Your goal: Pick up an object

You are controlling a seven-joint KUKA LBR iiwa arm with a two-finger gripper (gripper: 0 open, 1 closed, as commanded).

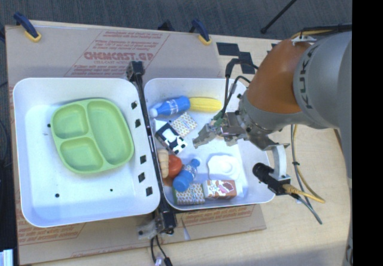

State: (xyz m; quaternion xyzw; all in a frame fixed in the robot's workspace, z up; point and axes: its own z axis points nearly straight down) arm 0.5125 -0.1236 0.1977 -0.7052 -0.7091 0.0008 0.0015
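My gripper (205, 134) hangs over the middle of the right bin (251, 196), its fingers spread open with nothing between them. Around it lie a blue bottle (170, 107) and a yellow corn cob (204, 104) at the back, a patterned packet (184, 123), and a black-and-white item (170, 137) just to its left. Nearer the front are a red ball (173, 165), a small blue-capped bottle (186, 176), a white tub (221, 165) and a red-and-white packet (220, 188). The gripper touches none of them.
The left bin (30, 139) holds a green divided plate (91, 134). A black clamp bar (143, 133) runs between the two bins. The big grey and orange arm (293, 88) overhangs the right bin's right side. Cables (302, 190) trail at the right.
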